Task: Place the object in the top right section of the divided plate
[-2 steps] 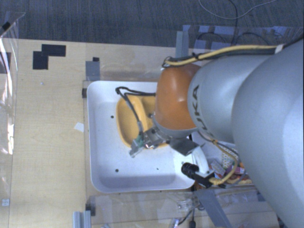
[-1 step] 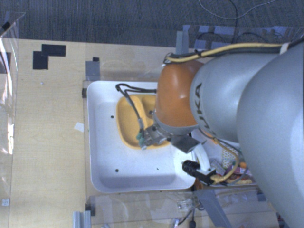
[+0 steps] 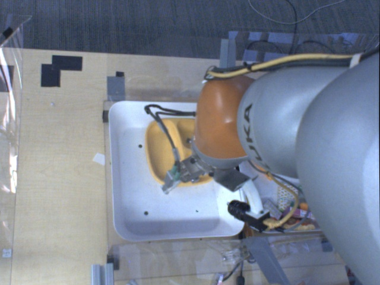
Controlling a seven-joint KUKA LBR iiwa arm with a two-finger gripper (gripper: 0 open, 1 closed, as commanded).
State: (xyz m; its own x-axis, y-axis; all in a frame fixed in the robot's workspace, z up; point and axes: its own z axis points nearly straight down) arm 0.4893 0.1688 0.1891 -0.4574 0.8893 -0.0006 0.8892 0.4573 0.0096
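- The grey arm with its orange band reaches in from the right over the left white bin.
- A yellow divided plate lies in that bin, partly hidden under the wrist.
- The gripper hangs over the plate's near edge; whether its jaws are open or closed cannot be told.
- The object cannot be made out.

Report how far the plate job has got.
Done: the arm has reached over the left white bin and sits above the yellow divided plate. In hand: no object can be seen at the gripper. Left: the placing itself; the arm hides the plate's top right section.
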